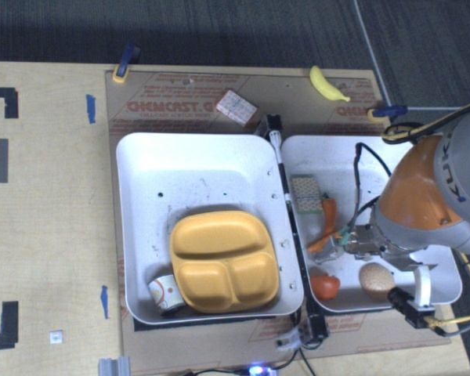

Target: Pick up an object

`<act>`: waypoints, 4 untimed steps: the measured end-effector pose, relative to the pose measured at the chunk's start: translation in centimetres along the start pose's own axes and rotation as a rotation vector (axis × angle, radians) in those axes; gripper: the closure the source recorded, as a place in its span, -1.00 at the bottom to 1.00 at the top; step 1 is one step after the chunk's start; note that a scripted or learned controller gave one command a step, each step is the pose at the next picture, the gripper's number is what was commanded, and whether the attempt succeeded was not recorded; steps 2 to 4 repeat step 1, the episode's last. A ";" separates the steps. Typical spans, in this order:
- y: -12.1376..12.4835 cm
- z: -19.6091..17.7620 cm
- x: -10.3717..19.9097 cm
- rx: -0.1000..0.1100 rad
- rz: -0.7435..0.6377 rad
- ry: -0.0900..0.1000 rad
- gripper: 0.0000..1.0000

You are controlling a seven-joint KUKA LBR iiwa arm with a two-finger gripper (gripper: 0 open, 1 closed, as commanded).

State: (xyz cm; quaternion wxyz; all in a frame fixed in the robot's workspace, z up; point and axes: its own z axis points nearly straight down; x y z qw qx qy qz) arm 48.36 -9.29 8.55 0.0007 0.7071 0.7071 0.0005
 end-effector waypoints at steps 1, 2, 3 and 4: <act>-0.3 0.0 0.1 -0.003 -0.001 0.000 -1.00; -0.3 0.0 0.1 -0.003 -0.001 0.000 -1.00; -0.3 0.0 0.1 -0.003 -0.001 0.000 -1.00; -0.3 0.0 0.1 -0.003 -0.001 0.000 -1.00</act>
